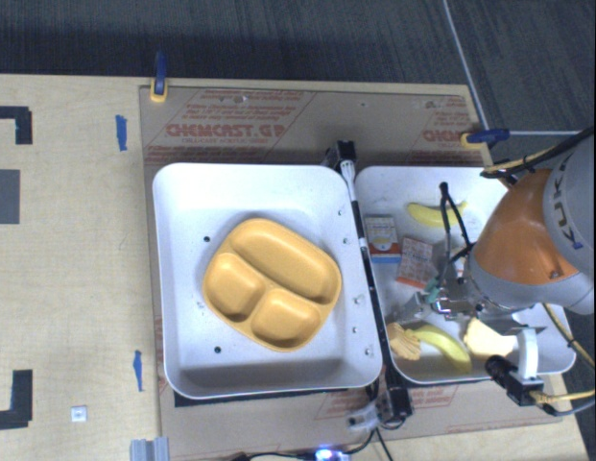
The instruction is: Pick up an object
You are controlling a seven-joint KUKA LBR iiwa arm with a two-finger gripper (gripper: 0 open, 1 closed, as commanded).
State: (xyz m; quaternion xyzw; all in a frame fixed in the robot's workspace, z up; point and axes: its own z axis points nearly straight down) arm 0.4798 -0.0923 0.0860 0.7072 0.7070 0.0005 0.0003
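The right bin [374, 188] holds a yellow banana [445, 345] near its front, a second banana [424, 215] at the back, a small white and red packet [380, 234], an orange packet [414, 260] and a pale yellow piece [404, 340]. My gripper [434, 301] reaches down into this bin, just above the front banana and beside the orange packet. The arm's grey and orange wrist [523, 248] covers the bin's right half. Whether anything sits between the fingers cannot be made out.
The left bin [182, 209] holds a yellow three-compartment tray [270, 282] in its middle. Black cables [451, 221] loop off the wrist over the right bin. A cardboard sheet [278, 123] lies under both bins on the wooden bench.
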